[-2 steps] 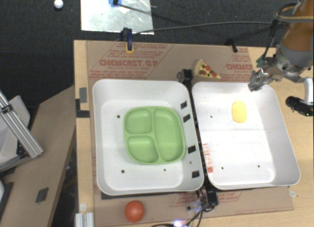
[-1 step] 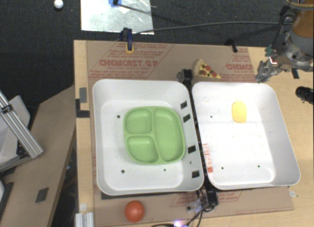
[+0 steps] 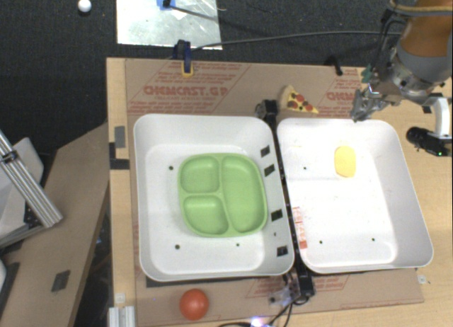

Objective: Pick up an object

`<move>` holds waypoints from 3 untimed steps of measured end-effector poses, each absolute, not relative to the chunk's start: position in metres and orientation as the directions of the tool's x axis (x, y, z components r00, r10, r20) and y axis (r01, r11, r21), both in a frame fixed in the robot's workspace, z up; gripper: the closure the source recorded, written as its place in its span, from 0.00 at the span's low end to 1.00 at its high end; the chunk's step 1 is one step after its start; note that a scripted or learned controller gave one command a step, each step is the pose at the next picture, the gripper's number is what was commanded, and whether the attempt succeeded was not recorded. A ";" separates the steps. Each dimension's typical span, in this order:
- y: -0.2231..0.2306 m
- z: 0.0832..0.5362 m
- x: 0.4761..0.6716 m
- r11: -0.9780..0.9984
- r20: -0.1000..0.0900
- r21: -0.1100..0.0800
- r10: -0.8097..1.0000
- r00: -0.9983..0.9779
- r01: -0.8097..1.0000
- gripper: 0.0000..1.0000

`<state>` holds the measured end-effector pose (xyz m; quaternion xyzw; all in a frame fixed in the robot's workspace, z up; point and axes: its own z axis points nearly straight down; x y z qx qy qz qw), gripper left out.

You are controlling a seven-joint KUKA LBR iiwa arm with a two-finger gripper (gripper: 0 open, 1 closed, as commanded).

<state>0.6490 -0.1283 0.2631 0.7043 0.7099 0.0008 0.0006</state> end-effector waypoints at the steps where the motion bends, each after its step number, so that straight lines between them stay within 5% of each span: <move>1: -0.079 0.250 0.646 0.009 0.001 0.001 1.000 -0.009 1.000 1.00; 3: 0.017 0.241 0.626 0.008 0.001 0.001 1.000 -0.008 1.000 1.00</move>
